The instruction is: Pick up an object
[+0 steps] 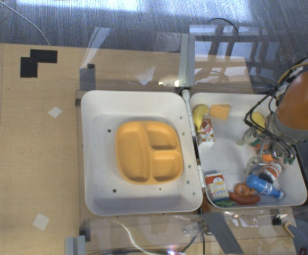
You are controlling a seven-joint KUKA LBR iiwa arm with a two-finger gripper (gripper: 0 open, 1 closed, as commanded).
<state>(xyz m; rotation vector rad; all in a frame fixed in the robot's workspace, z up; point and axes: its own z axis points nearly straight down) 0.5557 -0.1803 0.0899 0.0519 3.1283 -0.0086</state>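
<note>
The grey arm with its orange band (301, 106) reached in over the right edge of the right-hand shallow white bin (225, 153). The two-finger gripper (265, 150) hung low above that bin's right side, among cables and metal parts. Whether it was released or clenched could not be told, and no object was visibly grasped.

The candidate objects all lay in the right bin. A blue plastic bottle (264, 187) and a small white-and-red container (272, 171) lay close together near the front right corner, just below the gripper. A red sausage-shaped toy (244, 193) and a small red-and-white carton (216, 185) lay along the front edge. A yellow banana (199, 115) and a small red packet (206, 131) lay against the left wall, with an orange block (220, 111) near the back edge. A yellow object (258, 120) sat by the right edge, partly hidden by the arm.

The left-hand white bin (95, 153) carried a yellow divided plastic tray (148, 152) at its centre.

Probable failure causes:
- Crowding at the front right corner: a descent there risked contacting two items at once and pushing both aside.
- The bottle's rounded body was likely to roll or slip from a pinch.
- Objects against the walls left little finger clearance, so a collision with the rim was possible.
</note>
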